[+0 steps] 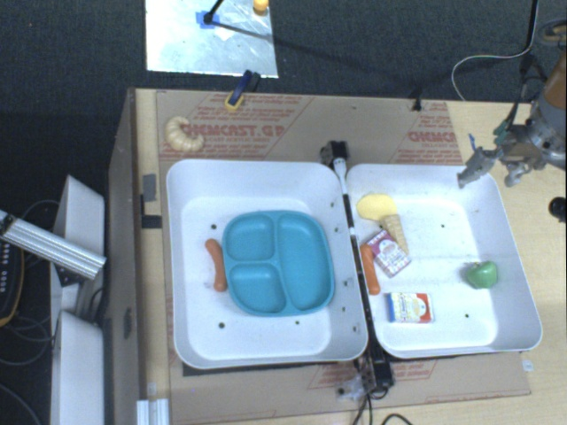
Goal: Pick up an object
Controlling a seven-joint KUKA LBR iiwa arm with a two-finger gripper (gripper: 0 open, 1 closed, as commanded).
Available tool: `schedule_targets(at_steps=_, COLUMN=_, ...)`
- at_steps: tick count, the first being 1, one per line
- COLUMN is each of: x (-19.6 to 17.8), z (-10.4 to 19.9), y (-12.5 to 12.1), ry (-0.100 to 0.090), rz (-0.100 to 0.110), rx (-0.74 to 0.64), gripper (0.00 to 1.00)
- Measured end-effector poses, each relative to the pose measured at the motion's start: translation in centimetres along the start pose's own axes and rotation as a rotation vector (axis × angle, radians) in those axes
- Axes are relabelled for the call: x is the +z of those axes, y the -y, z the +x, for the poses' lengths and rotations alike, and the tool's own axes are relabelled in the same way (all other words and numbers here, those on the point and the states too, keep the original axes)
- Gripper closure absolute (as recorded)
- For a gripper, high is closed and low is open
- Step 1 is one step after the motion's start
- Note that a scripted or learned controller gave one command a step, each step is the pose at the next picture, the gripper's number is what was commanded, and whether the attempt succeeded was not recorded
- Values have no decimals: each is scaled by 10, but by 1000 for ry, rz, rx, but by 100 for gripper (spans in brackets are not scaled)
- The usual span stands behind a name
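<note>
My gripper (pixel 492 168) hangs over the far right rim of the right bin (pixel 512 237). Its two fingers are spread open and hold nothing. Down in that bin lie a yellow fruit (pixel 376 206), an ice cream cone (pixel 395 232), a small purple-and-white box (pixel 390 256), an orange sausage (pixel 370 271), a red-and-white box (pixel 409 307) and a green apple (pixel 482 274). The apple is the nearest item, well below the gripper in the view.
The left bin (pixel 190 237) holds a blue divided plate (pixel 276 262) with a sausage (pixel 216 265) beside it. On the bench behind the bins lie a beige curled toy (pixel 183 132) and a blue-yellow tool (pixel 241 89). A black divider (pixel 348 228) runs between the bins.
</note>
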State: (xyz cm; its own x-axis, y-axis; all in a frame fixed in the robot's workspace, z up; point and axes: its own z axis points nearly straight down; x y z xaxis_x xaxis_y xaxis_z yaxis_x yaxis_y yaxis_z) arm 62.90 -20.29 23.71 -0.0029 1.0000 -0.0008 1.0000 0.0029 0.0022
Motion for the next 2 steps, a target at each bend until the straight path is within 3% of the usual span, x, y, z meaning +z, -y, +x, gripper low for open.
schedule_targets(at_steps=1, x=69, z=64, y=31, ry=-2, rz=2, rx=-1, gripper=0)
schedule_targets(at_steps=2, x=138, z=118, y=-5, ry=-2, rz=2, rx=-1, gripper=0)
